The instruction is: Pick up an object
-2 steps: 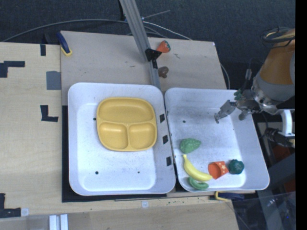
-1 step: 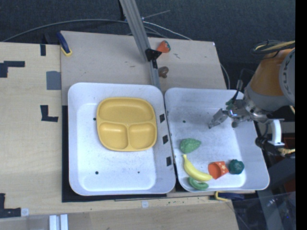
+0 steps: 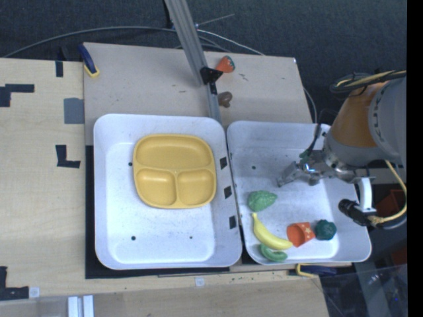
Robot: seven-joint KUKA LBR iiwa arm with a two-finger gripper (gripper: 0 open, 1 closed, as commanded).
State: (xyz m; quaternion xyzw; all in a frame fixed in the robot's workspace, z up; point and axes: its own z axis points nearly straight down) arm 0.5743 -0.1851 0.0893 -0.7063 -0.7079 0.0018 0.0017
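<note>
From the camera above, I see a pale wooden bench (image 3: 39, 177) on dark carpet, bearing two shallow white bins side by side. The left bin (image 3: 112, 243) holds a yellow divided plate (image 3: 175, 170). I take the right bin (image 3: 264, 140) as my landmark. My gripper (image 3: 293, 174) hangs over its middle, fingers spread apart and gripping nothing. Toward the bin's near edge from my fingers lies a green leafy toy (image 3: 262, 200), close but not touching me. Further along, against the bin's front wall, sit a banana (image 3: 268, 235), an orange-red piece (image 3: 300, 233) and a dark green piece (image 3: 324, 229), well apart from my jaws.
</note>
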